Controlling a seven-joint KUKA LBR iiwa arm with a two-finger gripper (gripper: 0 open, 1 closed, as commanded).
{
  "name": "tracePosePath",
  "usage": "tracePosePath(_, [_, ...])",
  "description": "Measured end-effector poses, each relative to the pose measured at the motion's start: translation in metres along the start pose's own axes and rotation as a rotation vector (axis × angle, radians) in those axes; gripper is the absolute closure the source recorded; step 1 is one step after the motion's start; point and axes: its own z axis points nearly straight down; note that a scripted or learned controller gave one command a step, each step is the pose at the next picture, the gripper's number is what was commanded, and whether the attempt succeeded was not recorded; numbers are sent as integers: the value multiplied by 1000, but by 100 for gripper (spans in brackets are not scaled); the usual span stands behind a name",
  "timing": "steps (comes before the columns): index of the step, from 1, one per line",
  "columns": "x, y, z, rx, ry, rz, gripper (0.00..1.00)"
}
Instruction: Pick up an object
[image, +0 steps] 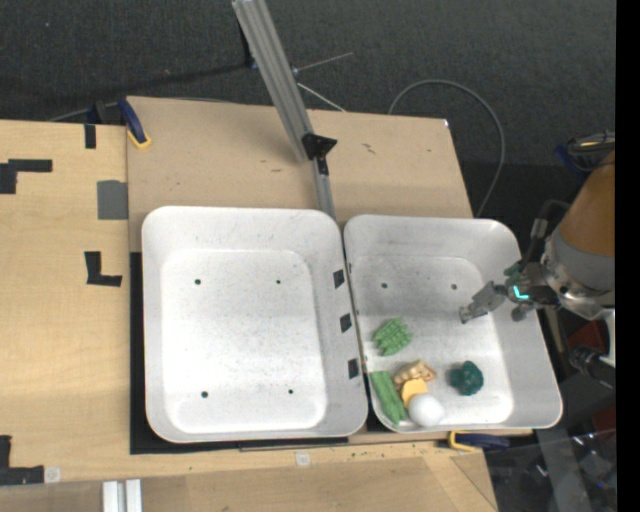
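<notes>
Over the right bin (500, 240), claw (480, 305) hovers, grip unclear; green pieces (392, 336), teal lump (465, 378), white ball (426, 410) cluster near.

Single fixed camera; mounted above the worktop (240, 150); looking down at a slant; moderately distant; left bin (160, 330) and right bin (530, 380) both framed.

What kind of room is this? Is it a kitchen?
Probably not a kitchen: it looks like a robot lab or test bench. A robot arm with a gripper reaches over two white bins, the right one holding small toys, and a cable trails off the bench.
</notes>
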Motion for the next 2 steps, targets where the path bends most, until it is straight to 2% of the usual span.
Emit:
tracePosePath(1, [0, 1, -2, -4, -1, -2, 0])
tracePosePath(2, [1, 6, 43, 0, -1, -1, 0])
